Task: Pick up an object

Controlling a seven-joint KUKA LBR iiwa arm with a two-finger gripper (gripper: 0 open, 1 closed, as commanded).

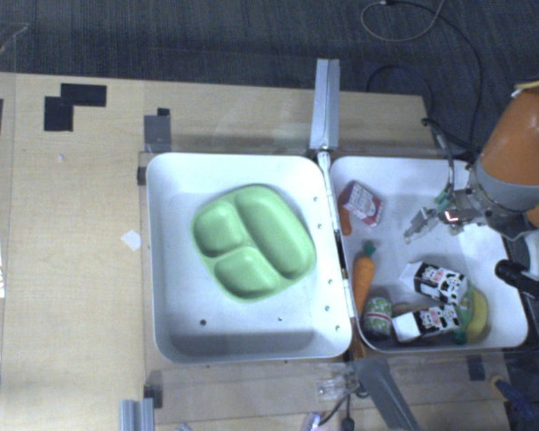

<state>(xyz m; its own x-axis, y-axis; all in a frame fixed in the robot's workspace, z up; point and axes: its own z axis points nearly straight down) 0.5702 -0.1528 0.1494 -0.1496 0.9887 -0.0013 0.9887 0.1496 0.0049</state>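
The right bin [391, 173] holds several small objects. A red and white packet [361, 203] lies at its back left. Along the left wall lies a carrot [364, 278] with a green can [377, 313] below it. Two cow-patterned cartons [440, 282] [428, 321] and a banana [475, 316] sit at the front right. My gripper [420, 223] hangs over the bare floor in the middle of this bin, right of the packet and above the cartons. It is open, with nothing between its fingers.
The left bin [175, 317] holds a green divided plate [253, 241]. A metal divider post [324, 106] stands behind the seam between the bins. The arm's orange band [521, 137] fills the right side, over the right bin's far corner.
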